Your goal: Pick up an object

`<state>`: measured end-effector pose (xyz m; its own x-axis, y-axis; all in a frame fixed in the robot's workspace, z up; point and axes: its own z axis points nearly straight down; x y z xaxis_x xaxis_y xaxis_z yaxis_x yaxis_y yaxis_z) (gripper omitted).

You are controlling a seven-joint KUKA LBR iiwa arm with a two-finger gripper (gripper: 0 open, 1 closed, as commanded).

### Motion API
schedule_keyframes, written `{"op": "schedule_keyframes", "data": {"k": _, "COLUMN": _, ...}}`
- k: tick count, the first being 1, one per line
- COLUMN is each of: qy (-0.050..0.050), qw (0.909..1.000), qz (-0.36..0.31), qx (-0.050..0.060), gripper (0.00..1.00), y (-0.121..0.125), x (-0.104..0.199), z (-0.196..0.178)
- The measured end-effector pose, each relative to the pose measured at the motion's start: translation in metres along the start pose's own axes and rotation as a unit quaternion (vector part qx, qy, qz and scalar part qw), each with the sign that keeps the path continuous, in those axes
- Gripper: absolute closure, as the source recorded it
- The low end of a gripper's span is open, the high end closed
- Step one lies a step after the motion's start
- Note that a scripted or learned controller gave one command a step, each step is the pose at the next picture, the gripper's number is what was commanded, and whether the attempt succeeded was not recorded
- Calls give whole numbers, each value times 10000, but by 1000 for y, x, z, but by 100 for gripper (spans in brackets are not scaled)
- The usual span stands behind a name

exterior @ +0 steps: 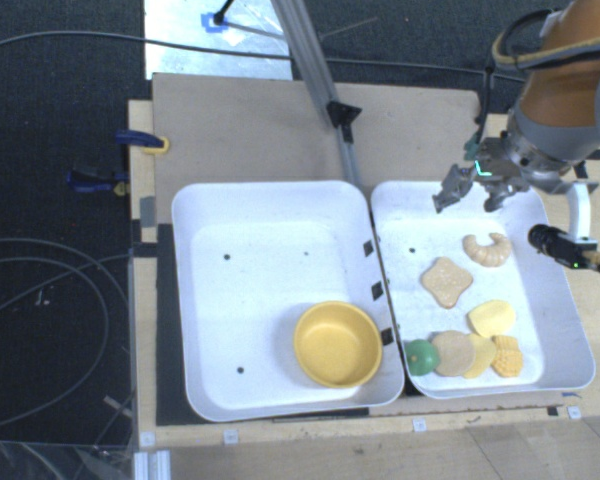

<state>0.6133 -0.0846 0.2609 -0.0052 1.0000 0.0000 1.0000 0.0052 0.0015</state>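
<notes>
Nothing picked yet. Gripper (472,192) spread open and empty, hanging above far end of right bin (554,308). Croissant (488,249) just below, near; descent and grasp left to do.

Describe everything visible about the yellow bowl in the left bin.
The yellow bowl is round and one plain yellow colour, with a matte look like plastic. It stands upright with its mouth up, and nothing shows inside it. It rests on the floor of the left white bin, in the near right corner, close to the wall shared with the right bin. No other item touches it, and the gripper hangs far off over the right bin.
</notes>
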Motion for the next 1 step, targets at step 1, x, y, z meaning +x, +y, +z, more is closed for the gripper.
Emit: {"op": "schedule_keyframes", "data": {"k": 1, "qy": -1, "qw": 10000, "qz": 0, "qx": -2, "gripper": 0, "y": 0, "x": 0, "z": 0}}
